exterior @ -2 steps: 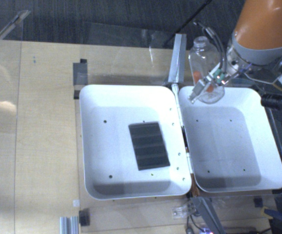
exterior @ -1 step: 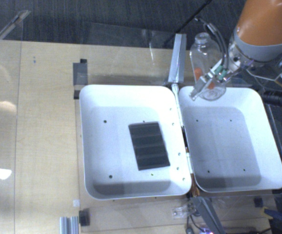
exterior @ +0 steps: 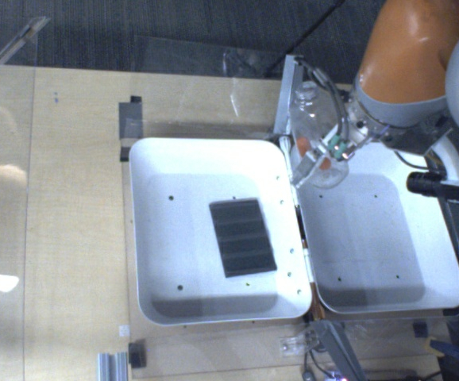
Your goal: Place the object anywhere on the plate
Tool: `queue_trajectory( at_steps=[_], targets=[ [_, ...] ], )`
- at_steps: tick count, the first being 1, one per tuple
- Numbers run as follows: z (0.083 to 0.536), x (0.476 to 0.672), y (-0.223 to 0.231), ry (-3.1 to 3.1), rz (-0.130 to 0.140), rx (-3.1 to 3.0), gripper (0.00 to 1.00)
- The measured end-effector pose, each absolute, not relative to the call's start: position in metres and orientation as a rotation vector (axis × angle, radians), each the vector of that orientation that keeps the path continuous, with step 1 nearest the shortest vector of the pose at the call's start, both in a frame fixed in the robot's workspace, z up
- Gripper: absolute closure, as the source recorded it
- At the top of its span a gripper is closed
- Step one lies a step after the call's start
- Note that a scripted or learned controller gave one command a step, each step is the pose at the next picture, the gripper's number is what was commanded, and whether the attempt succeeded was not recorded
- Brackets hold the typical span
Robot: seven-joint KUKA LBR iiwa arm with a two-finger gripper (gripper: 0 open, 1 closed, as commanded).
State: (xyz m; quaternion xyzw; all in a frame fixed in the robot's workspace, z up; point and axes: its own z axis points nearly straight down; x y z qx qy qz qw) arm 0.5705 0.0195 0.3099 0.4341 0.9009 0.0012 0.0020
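two white bins side by side on the wooden counter (exterior: 63,236). left bin (exterior: 158,292) holds a dark ribbed rectangular plate (exterior: 242,236) lying flat near its centre. grey arm (exterior: 408,42) with orange band reaches in from the right; its gripper (exterior: 318,155) hangs over the far left corner of the right bin (exterior: 388,292), just beside the divide between the bins. whether it is open or closed cannot be told, nor can any object be made out in it.

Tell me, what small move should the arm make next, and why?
Probably glide left to above the dark ribbed rectangular plate in the left white bin. The gripper hangs at the right white bin's top-left corner with something small and orange at its tip, well short of the plate.
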Motion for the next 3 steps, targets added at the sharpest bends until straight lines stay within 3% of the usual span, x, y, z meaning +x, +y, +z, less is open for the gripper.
queue_trajectory(
  at_steps=[1, 2, 3],
  targets=[
    [0.321, 0.572, 0.020, 2.824, 0.009, 1.356, 1.00],
    [0.438, 0.541, -0.023, 2.897, 0.007, 1.185, 1.00],
    [0.403, 0.488, 0.069, 3.046, 0.004, 0.746, 1.00]
  ],
)
